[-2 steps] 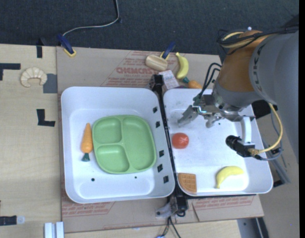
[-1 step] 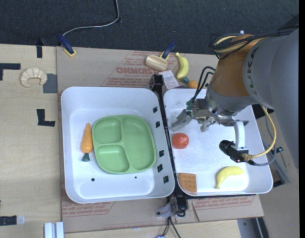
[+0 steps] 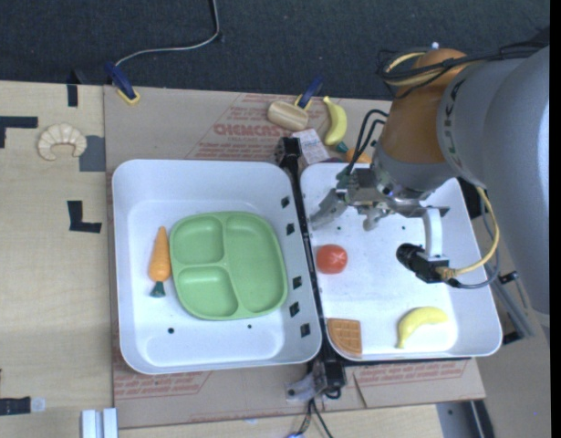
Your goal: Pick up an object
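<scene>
Arm (image 3: 481,126) reaches in from right, over right bin (image 3: 476,336). Gripper (image 3: 353,203) near that bin's back-left corner, nothing seen between fingers. Tomato (image 3: 331,259) by left wall, waffle (image 3: 345,336) at front-left corner, banana (image 3: 420,324) near front edge. Left bin (image 3: 139,190): green tray (image 3: 228,265) mid, carrot (image 3: 159,259) just left of it. Croissant (image 3: 63,140) on bench, far left.
</scene>
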Controlling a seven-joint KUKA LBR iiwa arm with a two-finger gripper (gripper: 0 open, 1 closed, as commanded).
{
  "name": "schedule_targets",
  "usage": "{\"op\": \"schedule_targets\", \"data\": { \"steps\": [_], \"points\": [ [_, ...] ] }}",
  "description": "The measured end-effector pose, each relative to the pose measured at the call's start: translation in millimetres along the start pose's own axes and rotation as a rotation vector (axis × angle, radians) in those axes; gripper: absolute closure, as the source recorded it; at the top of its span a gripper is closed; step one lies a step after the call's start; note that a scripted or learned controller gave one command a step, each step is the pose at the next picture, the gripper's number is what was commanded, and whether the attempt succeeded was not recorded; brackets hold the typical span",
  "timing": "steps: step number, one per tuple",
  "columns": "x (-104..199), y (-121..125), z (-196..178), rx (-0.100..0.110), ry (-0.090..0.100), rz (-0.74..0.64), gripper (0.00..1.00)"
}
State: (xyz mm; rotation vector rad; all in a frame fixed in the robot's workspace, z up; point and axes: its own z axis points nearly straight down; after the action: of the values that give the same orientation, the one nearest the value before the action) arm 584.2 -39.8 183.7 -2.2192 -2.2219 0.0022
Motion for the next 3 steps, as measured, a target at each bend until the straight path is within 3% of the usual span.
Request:
{"op": "schedule_targets", "data": {
  "steps": [1, 2, 3],
  "points": [
    [-16, 36, 0, -0.001, -0.001, 0.0, 0.0],
    [-7, -2, 0, 0.0, -0.001, 0.001, 0.0],
    [-17, 40, 0, -0.001, -0.001, 0.0, 0.0]
  ]
}}
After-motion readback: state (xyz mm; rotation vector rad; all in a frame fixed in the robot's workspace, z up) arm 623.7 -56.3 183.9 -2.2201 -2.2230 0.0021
